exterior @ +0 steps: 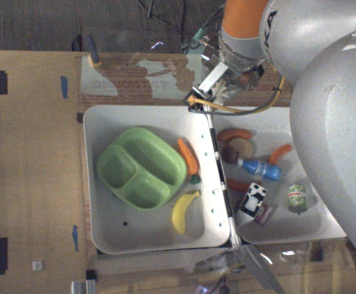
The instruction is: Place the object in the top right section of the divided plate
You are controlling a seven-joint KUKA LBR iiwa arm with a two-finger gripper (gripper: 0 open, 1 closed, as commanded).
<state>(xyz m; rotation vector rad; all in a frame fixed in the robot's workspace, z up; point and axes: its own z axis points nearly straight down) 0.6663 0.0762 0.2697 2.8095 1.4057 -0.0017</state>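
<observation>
Camera view. Item: claw (234,81), at the bins' far edge; grip state you cannot tell. Item: divided plate (142,167), left bin (104,228), sections bare. Candidates beside it: carrot (188,157), banana (184,212). Hazard: the plate lies askew, so you may drop into the wrong section.

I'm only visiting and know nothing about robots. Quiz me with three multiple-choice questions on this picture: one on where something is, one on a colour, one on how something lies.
1. Where is the banana?
A) in the left bin, beside the plate
B) on the plate
C) in the right bin

2. What colour is the plate?
A) white
B) green
C) red

3. How is the blue bottle placed?
A) standing upright
B) lying on its side
C) balanced on its cap

Answers:
1 A, it rests just off the plate's lower right edge.
2 B, it is green all over.
3 B, its whole length lies flat, with the white cap pointing left.
</observation>
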